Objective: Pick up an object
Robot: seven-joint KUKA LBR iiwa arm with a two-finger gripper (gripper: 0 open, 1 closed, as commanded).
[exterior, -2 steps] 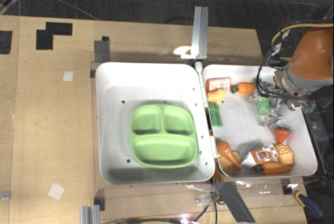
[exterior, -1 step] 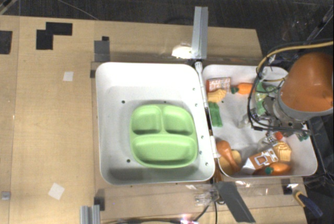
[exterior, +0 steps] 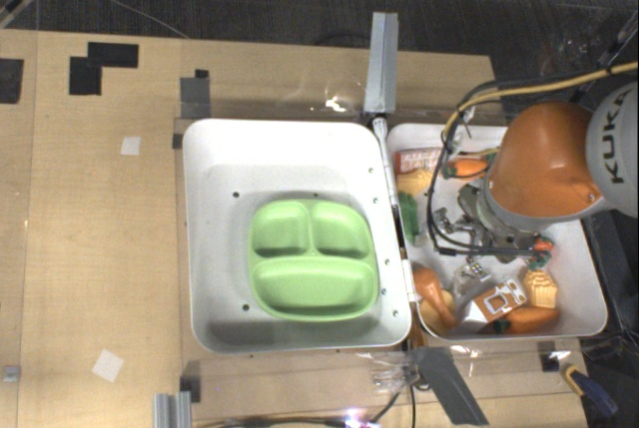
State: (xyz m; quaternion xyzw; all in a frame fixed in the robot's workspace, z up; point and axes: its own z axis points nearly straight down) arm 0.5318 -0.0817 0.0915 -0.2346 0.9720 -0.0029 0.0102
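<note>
A: Two bins on the bench [exterior: 90, 246]. Any text readable?

B: "KU" in dark letters on the grey arm [exterior: 547, 167] at the right edge; the rest is cut off. Red packet [exterior: 419, 163] at the far left corner of the right bin [exterior: 595, 288] has white print, too small to read. White tag [exterior: 504, 297] near the front has dark marks, also unreadable.

A: Gripper?

B: Gripper [exterior: 479, 261] is low in the right bin, under the orange band, dark cables looped round it. Open or closed, cannot tell; the wrist covers it. Nothing seen held. Contact with the clutter below it can't be judged either.

A: Arm pose?

B: Comes in from the right, wrist pointing down into the middle of the right bin. Orange band hides much of that bin. Yellow and black cables run along the arm from the upper right.

A: Where are the objects?

B: All in the right bin. Orange piece [exterior: 431, 290] at the front left, against the wall shared with the left bin [exterior: 215, 216]. Yellow block [exterior: 542, 289] at the front right, orange carrot [exterior: 527, 319] just in front of it, tag between them. Another small orange piece [exterior: 469, 167] by the packet.

A: Left bin?

B: Green plate [exterior: 313, 258], three compartments, lying flat in the middle.
</note>
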